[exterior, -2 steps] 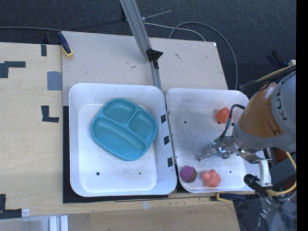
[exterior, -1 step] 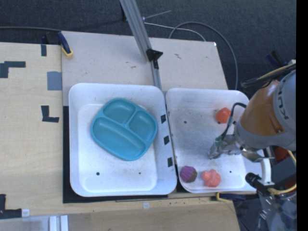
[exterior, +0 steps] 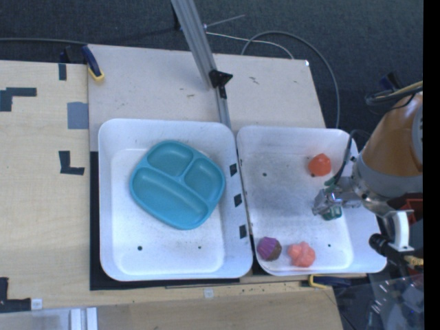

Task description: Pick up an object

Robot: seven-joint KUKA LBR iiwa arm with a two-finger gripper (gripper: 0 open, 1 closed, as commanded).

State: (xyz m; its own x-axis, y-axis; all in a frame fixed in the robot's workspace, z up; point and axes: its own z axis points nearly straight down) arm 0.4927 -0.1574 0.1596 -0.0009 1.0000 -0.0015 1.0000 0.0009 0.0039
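Purple ball [exterior: 269, 248] and pink lump [exterior: 302, 254] lie at the right bin's [exterior: 289, 150] front; fingers [exterior: 328, 207] hover nearby, their state unclear.

Grey-and-orange robot arm [exterior: 393, 158] is cut off at the right edge. Small metal two-finger gripper [exterior: 328, 205] is blurry, finger gap unreadable, with an unidentifiable greenish bit at its tip. Arm hides the right white plastic bin's [exterior: 289, 139] right rim.

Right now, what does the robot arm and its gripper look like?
The arm is bulky and rounded, with an orange band above a grey wrist section. Its gripper is small and metallic grey with a greenish tip, and a thin dark cable runs along it.
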